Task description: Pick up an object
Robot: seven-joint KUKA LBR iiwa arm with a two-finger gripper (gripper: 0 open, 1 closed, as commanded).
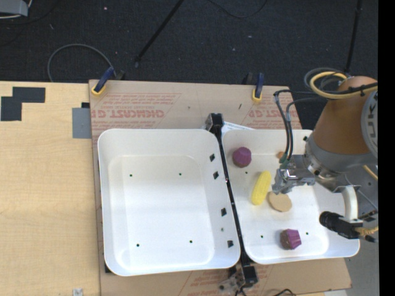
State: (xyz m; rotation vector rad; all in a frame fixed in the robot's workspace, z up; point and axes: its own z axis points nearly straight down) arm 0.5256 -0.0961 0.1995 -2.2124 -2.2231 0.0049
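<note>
While the arm reaches in from the right of the view, its gripper sits low inside the right bin, just right of the corn cob; whether the gripper is apart or together I cannot tell, and nothing can be made out between its tips. Corn cob: yellow, lying on the bin floor, tilted slightly off upright in the view; taken as landmark for the rest. Tan disc: just right of and below the corn cob, close beside it, directly under the gripper in the view; contact with the gripper cannot be judged. Round purple piece: above and left of the corn cob, apart from it. Second purple piece, blockier: well below and right of the corn cob, near the bin's lower edge. Left bin: left of the corn cob, past the black divider; both bins rest on the desk.
</note>
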